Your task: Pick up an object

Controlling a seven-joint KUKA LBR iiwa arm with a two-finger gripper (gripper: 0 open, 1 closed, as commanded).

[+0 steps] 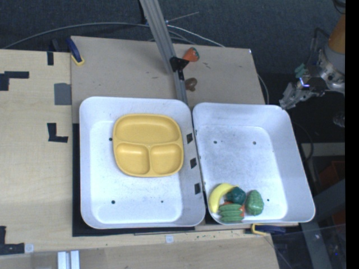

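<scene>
- Clustered toys occupy the near corner of the right bin (280, 150): a yellow banana (220, 193), a dark green piece (236, 195), a lighter green piece (254, 202) and a green-and-red piece (231, 212), all touching one another and pressed against the bin's near wall. Crowding of this sort likely complicates a clean pick.
- Left bin (95, 195) holds a yellow three-compartment tray (148, 144), set toward its far side, with nothing in its compartments.
- Gripper (293, 96) hangs outside the right bin, beyond its far right corner, well apart from the toys. Whether the hand is released or clenched cannot be told; nothing is seen in its grasp.
- Judgement: the pick has not begun; the arm must travel to the near corner.
</scene>
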